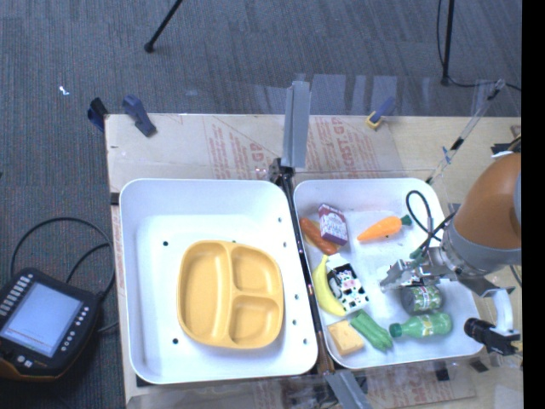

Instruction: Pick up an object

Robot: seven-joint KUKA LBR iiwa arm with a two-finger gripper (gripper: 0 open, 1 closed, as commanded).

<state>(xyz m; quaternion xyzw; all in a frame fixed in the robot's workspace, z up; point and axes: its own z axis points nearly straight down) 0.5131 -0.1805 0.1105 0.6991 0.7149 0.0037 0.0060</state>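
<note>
Over the right bin (375, 187), the hand (407, 274) hangs low just above a small can (421, 298); its opening I cannot tell. Crowding is the danger: a green bottle (421, 325) lies just beside, so a descent may nudge both away.

This was a robotics lab. A teach pendant (38, 322) lay on grey carpet (213, 49) beside the bench (247, 139). Stand legs (170, 15) and cables (447, 32) stood behind it.
</note>
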